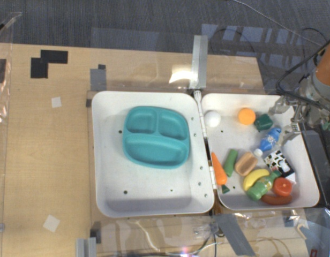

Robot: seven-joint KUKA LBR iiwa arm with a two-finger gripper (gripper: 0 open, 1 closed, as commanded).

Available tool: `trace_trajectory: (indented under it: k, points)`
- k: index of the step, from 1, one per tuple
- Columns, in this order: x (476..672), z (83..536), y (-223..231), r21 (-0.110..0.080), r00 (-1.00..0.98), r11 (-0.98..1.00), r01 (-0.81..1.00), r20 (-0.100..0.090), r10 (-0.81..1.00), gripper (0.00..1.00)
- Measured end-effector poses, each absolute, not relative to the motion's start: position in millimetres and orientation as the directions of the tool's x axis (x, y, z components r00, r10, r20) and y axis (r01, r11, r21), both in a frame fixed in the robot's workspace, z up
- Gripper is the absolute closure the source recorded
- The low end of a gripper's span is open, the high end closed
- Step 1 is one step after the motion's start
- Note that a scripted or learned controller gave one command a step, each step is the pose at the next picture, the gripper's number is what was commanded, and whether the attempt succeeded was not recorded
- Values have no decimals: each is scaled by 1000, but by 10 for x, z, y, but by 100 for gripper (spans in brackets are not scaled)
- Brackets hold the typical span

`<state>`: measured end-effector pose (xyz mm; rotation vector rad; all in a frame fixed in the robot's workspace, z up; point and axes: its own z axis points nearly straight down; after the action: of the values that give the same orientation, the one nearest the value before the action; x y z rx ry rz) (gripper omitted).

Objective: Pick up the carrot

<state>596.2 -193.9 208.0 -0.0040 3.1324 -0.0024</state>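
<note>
Camera view from above: two shallow white bins are seen side by side on a pale wooden bench [42,159]. In the left white bin [106,197] a teal plastic plate with three compartments [156,136] is laid flat near the middle. The right white bin [309,194] is crowded with small toys.

The small orange toy carrot with a green top [218,171] is found at the left wall of the right bin, lying flat, its thin tip directed up the view and its green top toward the near edge. A green toy pickle [230,162] is lying just beside it on the right, and a tan bread-like piece [245,164] comes after that. Because the carrot is pressed to the wall, little room for a finger is judged to be left on that side.

The two-finger gripper [292,123] is held over the right part of the same bin, near a blue toy bottle [269,140], well apart from the carrot. It cannot be told whether the pincer is apart or together. Nothing is seen clamped in it, so the pick is judged as not yet begun.
</note>
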Motion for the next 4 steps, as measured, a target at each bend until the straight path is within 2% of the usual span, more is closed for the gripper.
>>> trace_trajectory:
  k: [1, 2, 3, 4]
  points:
    - [6432, 1381, -1686, 2, -1000, 1000, -26, -7, -26, 0]
    - [6695, 1060, -1339, 2, -997, 997, 77, 0, 77, 0]
    - [6193, 925, -1651, -2, -999, 1000, 31, -8, 31, 0]
    - [6656, 1826, -1440, 2, -974, 974, 227, -17, 227, 0]
